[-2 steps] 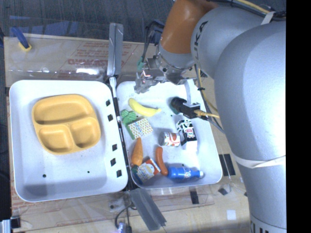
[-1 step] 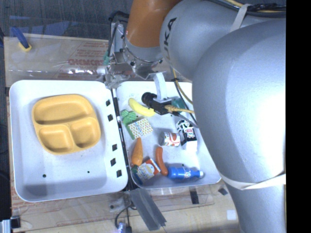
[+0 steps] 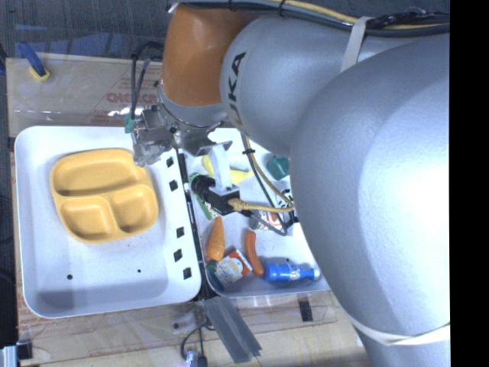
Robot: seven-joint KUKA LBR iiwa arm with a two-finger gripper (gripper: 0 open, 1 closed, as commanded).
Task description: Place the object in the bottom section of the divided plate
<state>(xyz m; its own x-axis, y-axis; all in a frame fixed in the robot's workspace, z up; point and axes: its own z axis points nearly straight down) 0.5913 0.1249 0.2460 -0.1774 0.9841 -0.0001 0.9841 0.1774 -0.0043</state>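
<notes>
The gripper [image 3: 147, 153] hung at the top right edge of the yellow plate [image 3: 103, 193] in the left bin [image 3: 46, 289]. I could not tell if it held anything. The plate's bottom part lay just down and left of it.

I am reaching in from the right, my grey arm [image 3: 359, 128] and its orange band [image 3: 195, 52] covering much of the right bin [image 3: 229, 287]. My hand [image 3: 157, 140] is hanging over the strip where the two bins meet, just beside the yellow divided plate [image 3: 103, 193], which is lying in the left bin [image 3: 46, 289]. In the right bin a carrot [image 3: 216, 239], a sausage [image 3: 254, 252] and a blue bottle [image 3: 290, 273] are lying close together.
</notes>
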